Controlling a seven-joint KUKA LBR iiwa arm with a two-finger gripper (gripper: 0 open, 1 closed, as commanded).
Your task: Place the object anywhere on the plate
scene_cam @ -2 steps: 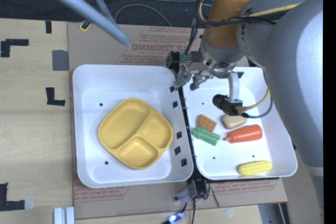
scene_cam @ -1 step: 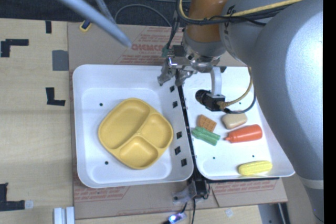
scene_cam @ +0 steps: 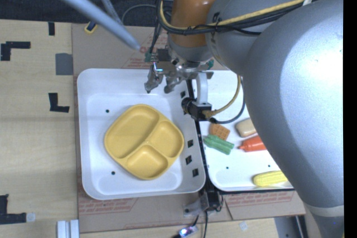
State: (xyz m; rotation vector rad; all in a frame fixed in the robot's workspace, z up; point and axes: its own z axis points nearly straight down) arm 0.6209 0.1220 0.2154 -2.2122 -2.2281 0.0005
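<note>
A yellow plate (scene_cam: pixel 144 141) with three compartments lies in the left white bin (scene_cam: pixel 92 120), and nothing rests on it. My gripper (scene_cam: pixel 159 85) hangs over the bin's far right corner, just beyond the plate's far edge. Its two dark fingers (scene_cam: pixel 150 85) stand apart, and only white bin floor shows between them. In the right bin (scene_cam: pixel 234 175) lie the loose objects: an orange waffle-like piece (scene_cam: pixel 220 131), a green piece (scene_cam: pixel 217 145), a beige block (scene_cam: pixel 245 128), a red-orange piece (scene_cam: pixel 254 145) and a yellow corn cob (scene_cam: pixel 270 178).
The arm's large grey body (scene_cam: pixel 301 92) covers the right bin's far and right parts. The divider (scene_cam: pixel 195 142) between the bins runs just right of the plate. A grey pole (scene_cam: pixel 83 3) crosses the upper left. Cables (scene_cam: pixel 223 114) hang beside the gripper.
</note>
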